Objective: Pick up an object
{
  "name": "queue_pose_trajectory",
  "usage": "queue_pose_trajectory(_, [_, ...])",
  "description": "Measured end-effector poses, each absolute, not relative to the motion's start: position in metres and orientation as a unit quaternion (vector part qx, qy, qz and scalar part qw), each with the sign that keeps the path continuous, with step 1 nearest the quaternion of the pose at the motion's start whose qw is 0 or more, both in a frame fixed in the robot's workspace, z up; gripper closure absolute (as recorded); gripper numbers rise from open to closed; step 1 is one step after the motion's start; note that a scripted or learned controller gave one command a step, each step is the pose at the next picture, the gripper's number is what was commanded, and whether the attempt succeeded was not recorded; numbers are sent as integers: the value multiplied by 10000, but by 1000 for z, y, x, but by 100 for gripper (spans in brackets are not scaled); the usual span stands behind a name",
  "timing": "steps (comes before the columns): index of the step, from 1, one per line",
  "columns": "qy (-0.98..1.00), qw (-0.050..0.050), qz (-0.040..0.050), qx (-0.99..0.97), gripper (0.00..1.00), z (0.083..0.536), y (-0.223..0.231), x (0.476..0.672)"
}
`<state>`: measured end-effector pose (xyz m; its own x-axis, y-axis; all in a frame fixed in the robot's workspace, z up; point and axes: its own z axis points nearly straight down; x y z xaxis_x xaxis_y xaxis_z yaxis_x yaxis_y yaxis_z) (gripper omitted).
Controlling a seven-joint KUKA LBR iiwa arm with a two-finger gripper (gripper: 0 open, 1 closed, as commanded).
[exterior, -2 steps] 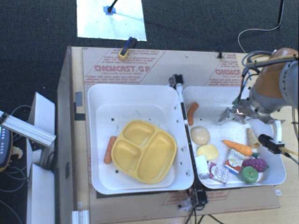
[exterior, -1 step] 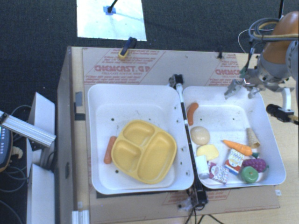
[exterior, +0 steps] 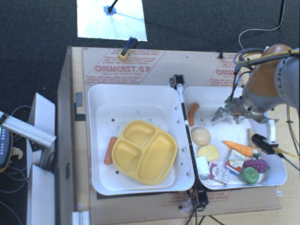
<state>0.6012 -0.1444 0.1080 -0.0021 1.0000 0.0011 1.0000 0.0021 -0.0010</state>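
Over the far part of the right bin (exterior: pixel 280 172), the gripper (exterior: pixel 228 114) hangs with fingers apart, holding nothing, above a sausage (exterior: pixel 192 113), carrot (exterior: pixel 241 148) and apple (exterior: pixel 250 175).

Grey arm (exterior: pixel 287 81), orange band (exterior: pixel 263 76), metallic gripper (exterior: pixel 230 114)

Counter (exterior: pixel 140 62): brown sheet printed with red lettering, a yellow-and-black clamp (exterior: pixel 127 48) at its far edge. Dark carpet (exterior: pixel 37 27) behind, bearing a pale square sheet (exterior: pixel 111 13) with blue tape (exterior: pixel 109 10). Left: white boxes (exterior: pixel 41 172), an aluminium rail (exterior: pixel 28 129), loose cables (exterior: pixel 11 165).
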Motion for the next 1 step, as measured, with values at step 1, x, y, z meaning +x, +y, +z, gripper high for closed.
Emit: queue_pose_trajectory(1, [-7071,-3,6,-7071,0,84,-178,564])
